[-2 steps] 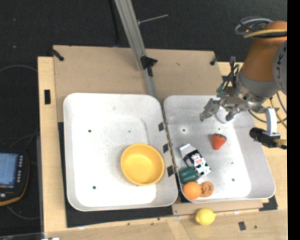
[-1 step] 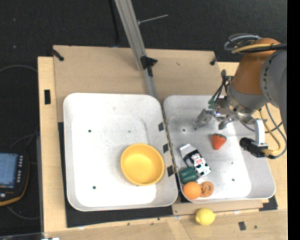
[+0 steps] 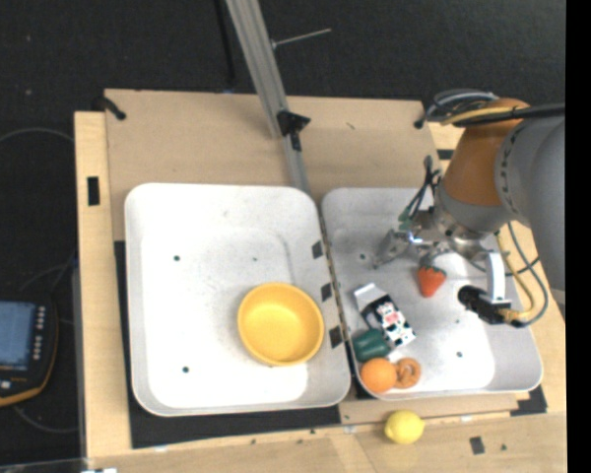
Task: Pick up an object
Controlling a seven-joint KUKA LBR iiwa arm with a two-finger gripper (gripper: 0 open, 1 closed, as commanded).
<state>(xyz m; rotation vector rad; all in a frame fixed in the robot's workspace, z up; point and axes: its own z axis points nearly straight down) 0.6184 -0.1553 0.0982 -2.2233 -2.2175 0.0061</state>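
My gripper (image 3: 410, 254) hangs over the upper middle of the right bin (image 3: 502, 368), open, its fingers spread and nothing between them. A small red strawberry-like object (image 3: 430, 282) lies just below and to the right of the fingertips, apart from them. Further toward the bin's front left lie a white box with black marks (image 3: 385, 315), a dark green object (image 3: 367, 343), an orange ball (image 3: 377, 375) and a brownish piece (image 3: 408, 371) touching it.
A yellow bowl (image 3: 280, 323) sits in the left bin (image 3: 177, 235) near its front right. A lemon (image 3: 404, 427) rests on the bench outside the right bin's front edge. A metal pole (image 3: 266, 67) slants up behind the bins.
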